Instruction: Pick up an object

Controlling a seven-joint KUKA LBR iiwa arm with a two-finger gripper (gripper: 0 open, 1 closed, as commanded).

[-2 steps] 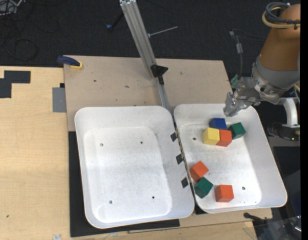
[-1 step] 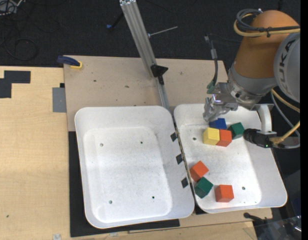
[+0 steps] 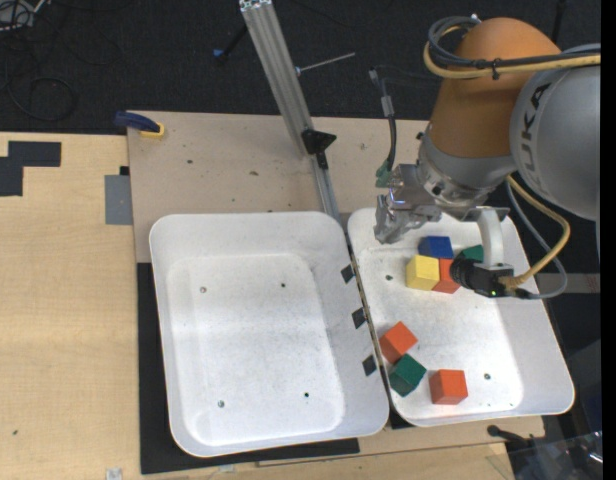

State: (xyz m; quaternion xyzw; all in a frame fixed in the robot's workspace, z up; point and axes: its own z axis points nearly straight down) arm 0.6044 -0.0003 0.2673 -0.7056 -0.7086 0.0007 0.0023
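Gripper [image 3: 392, 216] low over the far corner of the right-hand bin [image 3: 548, 368], close to the rim shared with the left-hand bin [image 3: 178, 268]. Whether parted or closed: cannot tell from this angle, the metal tip too small and cluttered. Nothing seen clamped in it.

Nearest thing to take: a blue block [image 3: 436, 245], just to the right of the gripper and slightly nearer the camera. Apart from the tip, not touching it. Just beyond the blue one in that same direction, a yellow block [image 3: 421, 272], with a red block [image 3: 448, 277] pressed against its far side. A scrap of green [image 3: 472, 254] further right still, partly hidden behind a black fitting on the arm.

Well away from the gripper, toward the near edge of the bin: an orange block [image 3: 398, 340], a green block [image 3: 407, 375] touching or almost touching it, and another red block [image 3: 448, 385] just beside those.

Judged as the approach stage, with no grasp made yet. Coming move turns on a short shift right and toward the camera to sit over the blue block. Cube-like, so no long axis to line up with; any square approach across two flat faces likely fine. Main risk: the tight huddle of blue, yellow and red, leaving little room to slip down alongside one without nudging its neighbours.
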